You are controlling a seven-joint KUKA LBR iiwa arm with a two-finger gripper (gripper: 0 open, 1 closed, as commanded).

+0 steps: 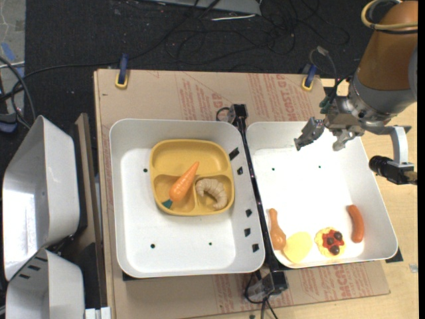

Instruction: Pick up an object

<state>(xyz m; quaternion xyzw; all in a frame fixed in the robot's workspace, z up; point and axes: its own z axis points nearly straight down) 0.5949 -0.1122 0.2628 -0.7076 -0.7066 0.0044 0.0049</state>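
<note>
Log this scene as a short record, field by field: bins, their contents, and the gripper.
left bin: holds a yellow divided plate
on the plate: carrot and shrimp, in separate compartments
right bin: toy food along its near edge
right bin items: chicken leg, yellow disc, small tart, sausage
gripper: open, over the far end of the right bin, nothing between its fingers
</note>
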